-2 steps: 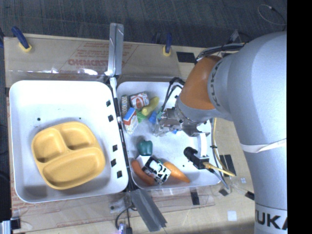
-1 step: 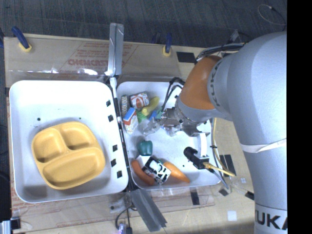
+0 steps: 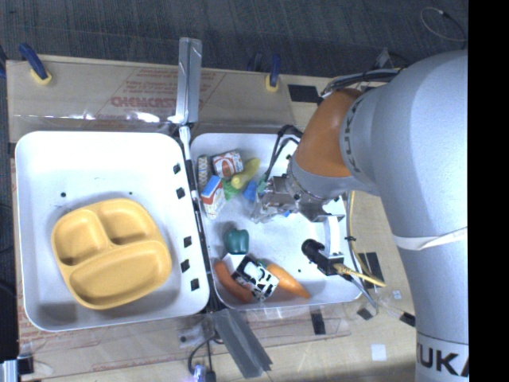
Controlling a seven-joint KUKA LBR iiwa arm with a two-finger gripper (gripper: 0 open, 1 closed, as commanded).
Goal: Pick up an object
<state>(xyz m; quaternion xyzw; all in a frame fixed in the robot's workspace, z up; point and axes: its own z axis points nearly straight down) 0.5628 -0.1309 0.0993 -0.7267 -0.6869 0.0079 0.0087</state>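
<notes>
My gripper (image 3: 269,204) hangs low over the right bin (image 3: 296,233), in its upper middle. It is just right of a cluster of small things: a red and white can (image 3: 227,163), a yellow-green piece (image 3: 242,175), a blue piece (image 3: 251,190) and a small white, red and blue carton (image 3: 211,192). The blue piece lies right against the gripper's left side. A teal object (image 3: 237,239) sits below the gripper. At the bin's front lie an orange carrot-like toy (image 3: 285,283) and a black and white item (image 3: 255,275) on a reddish object (image 3: 225,282).
The left bin (image 3: 48,157) holds a yellow divided plate (image 3: 111,250). A metal divider (image 3: 188,78) runs between the bins. The arm's grey body (image 3: 421,150) covers the right side of the bench.
</notes>
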